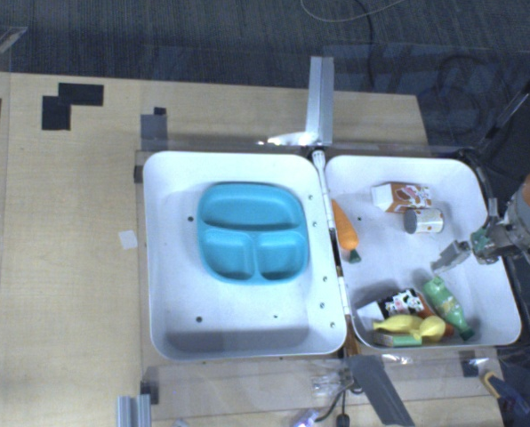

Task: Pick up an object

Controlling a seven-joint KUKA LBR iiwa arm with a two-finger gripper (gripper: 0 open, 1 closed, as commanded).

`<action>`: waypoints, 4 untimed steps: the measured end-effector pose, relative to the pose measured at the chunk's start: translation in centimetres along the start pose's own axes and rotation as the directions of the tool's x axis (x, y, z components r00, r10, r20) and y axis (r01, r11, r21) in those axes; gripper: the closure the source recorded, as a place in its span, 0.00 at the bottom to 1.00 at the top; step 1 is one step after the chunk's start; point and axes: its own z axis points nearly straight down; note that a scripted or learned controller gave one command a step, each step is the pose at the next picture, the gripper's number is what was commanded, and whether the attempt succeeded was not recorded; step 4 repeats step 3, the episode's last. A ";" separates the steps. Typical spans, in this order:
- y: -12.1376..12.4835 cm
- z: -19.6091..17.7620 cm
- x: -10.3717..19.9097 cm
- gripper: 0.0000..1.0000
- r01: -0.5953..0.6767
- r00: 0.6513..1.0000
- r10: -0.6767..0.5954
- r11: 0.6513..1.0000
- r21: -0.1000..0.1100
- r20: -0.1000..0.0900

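Wooden bench (60,238), two white bins side by side. Left bin (172,238): blue tray (252,243), nothing else of note. Right bin (465,181): carton (400,196) and small can (423,222) toward 12 o'clock, carrot (344,229) along the 9 o'clock wall, green bottle (447,305), banana (409,329) and black-and-white box (402,304) heaped toward 6 o'clock. Gripper (452,256) reaching in from 3 o'clock, low over the bin floor, holding nothing; jaw state impossible to tell (too small and blurred). Nearest pick, by judgement: green bottle, just at 6 o'clock from the gripper, not touching, long axis running from 11 to 5 o'clock. Probably a short drop toward 6, closing across the bottle's narrow width.
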 end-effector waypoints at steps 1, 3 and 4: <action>-0.3 10.9 -2.1 0.00 -0.023 1.000 0.023 1.000 -0.007 0.004; 6.4 -0.4 0.5 1.00 -0.118 0.993 0.118 0.993 0.001 -0.001; 6.4 -0.4 0.5 1.00 -0.118 0.993 0.118 0.993 0.001 -0.001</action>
